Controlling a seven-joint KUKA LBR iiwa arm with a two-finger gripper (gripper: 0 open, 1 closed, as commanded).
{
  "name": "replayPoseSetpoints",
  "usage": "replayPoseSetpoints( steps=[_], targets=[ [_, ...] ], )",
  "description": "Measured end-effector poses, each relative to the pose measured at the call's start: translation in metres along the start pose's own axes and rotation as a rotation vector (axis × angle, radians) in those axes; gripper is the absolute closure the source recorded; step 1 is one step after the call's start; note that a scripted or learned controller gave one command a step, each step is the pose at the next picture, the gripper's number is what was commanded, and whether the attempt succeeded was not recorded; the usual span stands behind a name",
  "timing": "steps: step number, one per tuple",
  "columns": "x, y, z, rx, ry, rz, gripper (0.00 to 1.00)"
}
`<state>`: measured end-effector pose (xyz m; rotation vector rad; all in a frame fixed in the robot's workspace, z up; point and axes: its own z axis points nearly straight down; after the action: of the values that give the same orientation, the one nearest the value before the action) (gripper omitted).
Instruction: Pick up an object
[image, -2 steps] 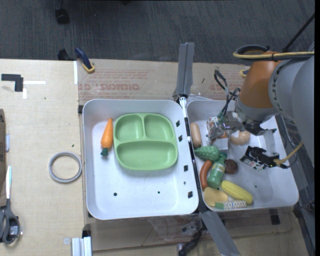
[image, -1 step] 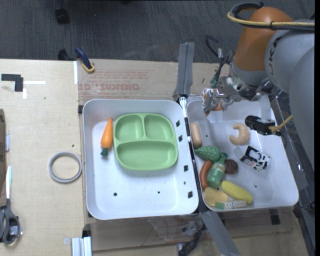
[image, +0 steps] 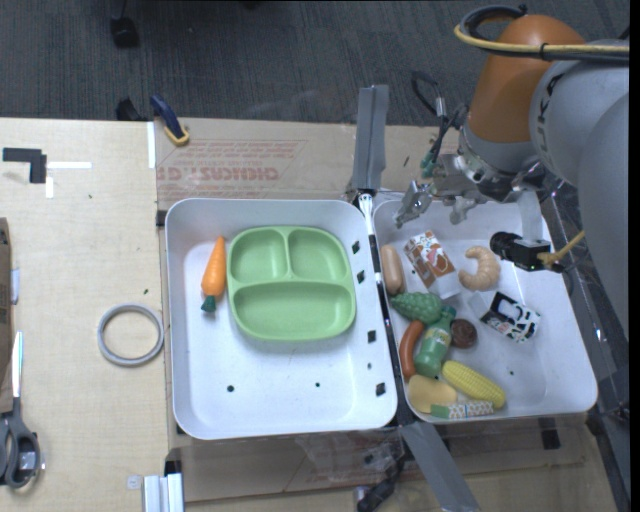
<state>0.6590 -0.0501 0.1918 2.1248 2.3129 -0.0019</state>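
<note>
The right bin (image: 575, 385) holds all the loose toy food, and the croissant (image: 481, 267) in its upper middle serves as the landmark. The gripper (image: 436, 203) hangs over the bin's far-left corner, up and left of the croissant, close to the divider between the two bins. Its fingers look spread apart with nothing between them, though they are small and partly blurred.

Just left of the croissant lies a small printed carton (image: 429, 258), tilted, its long axis running from upper left to lower right. Farther left, against the bin's left wall, a hot dog (image: 392, 269) lies with its long axis running up and down the view. Below and left of the croissant a cluster crowds together: broccoli (image: 416, 305), a green can (image: 433, 348), a red-orange sausage (image: 410, 345), a corn cob (image: 473, 383) pointing lower right, and a yellow piece (image: 430, 393) near the front wall. A black-and-white toy (image: 511, 319) sits below and right of the croissant, with bare white floor around it and along the right wall. The croissant itself curves open toward the lower left, with bare floor above it.

The left bin (image: 265, 395), well left of the croissant, holds a green divided tray (image: 292, 283) and a carrot (image: 213, 270) standing lengthwise beside the tray's left edge; its front half is bare.
</note>
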Motion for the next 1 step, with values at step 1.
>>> replayPoseSetpoints(
  steps=[1],
  targets=[
    [0.0449,-0.0242,-0.018,0.001,0.001,0.004,0.0]
  ],
)
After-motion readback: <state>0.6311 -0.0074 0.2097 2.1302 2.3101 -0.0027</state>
